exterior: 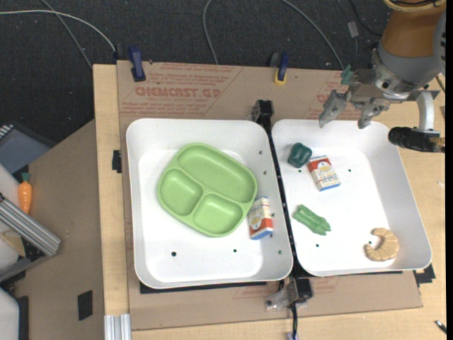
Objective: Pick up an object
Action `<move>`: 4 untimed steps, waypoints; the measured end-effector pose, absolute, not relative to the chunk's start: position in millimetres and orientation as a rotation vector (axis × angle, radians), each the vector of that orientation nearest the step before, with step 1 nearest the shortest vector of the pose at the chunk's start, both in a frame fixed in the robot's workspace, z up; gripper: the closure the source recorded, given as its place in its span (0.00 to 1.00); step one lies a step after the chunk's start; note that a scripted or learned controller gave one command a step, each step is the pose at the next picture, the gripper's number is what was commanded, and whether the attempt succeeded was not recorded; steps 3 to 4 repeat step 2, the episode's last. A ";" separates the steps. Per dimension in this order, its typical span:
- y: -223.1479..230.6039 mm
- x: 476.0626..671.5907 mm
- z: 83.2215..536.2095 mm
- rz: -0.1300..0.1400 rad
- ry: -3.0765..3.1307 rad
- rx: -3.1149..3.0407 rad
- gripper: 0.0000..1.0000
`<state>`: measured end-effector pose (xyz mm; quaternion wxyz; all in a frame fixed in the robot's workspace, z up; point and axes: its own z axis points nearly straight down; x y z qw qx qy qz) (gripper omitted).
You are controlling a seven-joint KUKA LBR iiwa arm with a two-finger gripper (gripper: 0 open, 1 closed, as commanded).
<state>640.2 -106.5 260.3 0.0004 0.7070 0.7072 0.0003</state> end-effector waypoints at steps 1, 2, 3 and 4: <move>-106.3 640.5 271.4 0.003 2.221 2.219 1.00; -150.1 615.6 204.3 -0.005 2.284 2.162 1.00; -150.1 615.6 204.3 -0.005 2.284 2.162 1.00; -150.1 615.6 204.3 -0.005 2.284 2.162 1.00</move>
